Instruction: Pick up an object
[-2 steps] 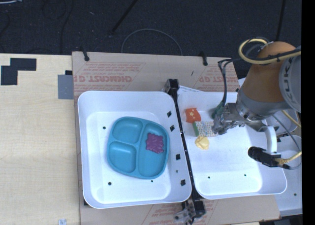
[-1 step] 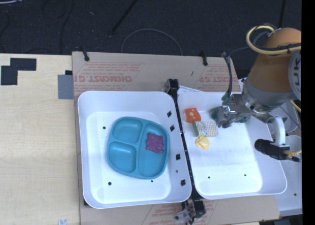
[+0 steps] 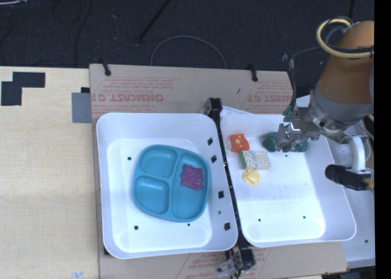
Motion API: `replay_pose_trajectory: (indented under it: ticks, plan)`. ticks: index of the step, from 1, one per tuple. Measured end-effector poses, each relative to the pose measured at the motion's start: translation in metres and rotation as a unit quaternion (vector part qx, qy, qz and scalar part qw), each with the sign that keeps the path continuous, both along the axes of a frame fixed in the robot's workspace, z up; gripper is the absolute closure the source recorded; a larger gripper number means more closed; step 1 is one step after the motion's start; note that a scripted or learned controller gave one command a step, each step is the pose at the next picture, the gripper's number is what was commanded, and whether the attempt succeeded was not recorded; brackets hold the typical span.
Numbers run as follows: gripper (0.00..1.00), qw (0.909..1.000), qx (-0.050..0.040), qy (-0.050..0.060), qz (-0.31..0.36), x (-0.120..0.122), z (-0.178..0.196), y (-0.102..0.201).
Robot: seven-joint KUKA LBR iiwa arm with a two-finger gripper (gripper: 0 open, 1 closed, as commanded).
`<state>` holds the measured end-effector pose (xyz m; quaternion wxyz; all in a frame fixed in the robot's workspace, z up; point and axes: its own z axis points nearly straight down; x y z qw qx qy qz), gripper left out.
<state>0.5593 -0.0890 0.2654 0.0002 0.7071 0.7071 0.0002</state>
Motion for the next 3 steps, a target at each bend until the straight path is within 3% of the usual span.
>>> replay_pose_trajectory:
  ticks: [2,3]
  plan:
    - [1.0,1.0,0.0008,0.003,0.002,0.003,-0.026,0.112]
    - [1.0,1.0,0.0007,0.002,0.002,0.006,-0.021,0.16]
